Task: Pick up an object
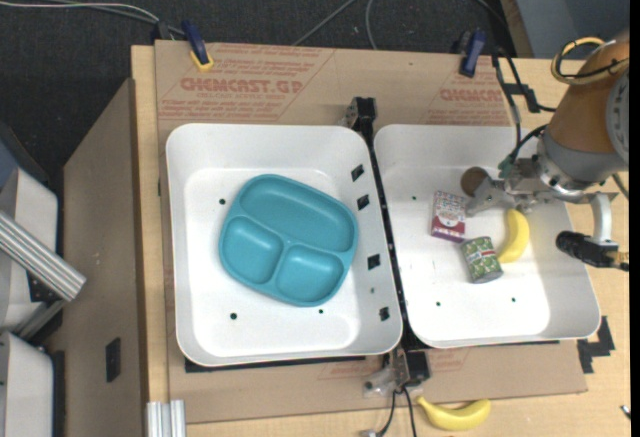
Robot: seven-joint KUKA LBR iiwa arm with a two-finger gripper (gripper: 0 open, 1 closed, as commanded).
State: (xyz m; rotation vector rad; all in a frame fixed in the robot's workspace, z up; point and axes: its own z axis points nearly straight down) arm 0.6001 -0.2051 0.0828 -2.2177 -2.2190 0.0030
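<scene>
Seen from above, the claw (487, 193) is largely masked by the grey wrist, and whether it is wide or narrow cannot be told. It is poised over the right bin (560, 317), beside a pink-and-white packet (449, 215) whose print is too small to be read. A green carton (481, 259) and a curved yellow banana (515, 236) lie touching nearby. "CHEMCAST GP" is printed on the desk's brown board (250, 75). A smooth teal divided plate (288, 239) is set in the left bin (190, 225). A second banana (457, 413) is cut off below.
</scene>
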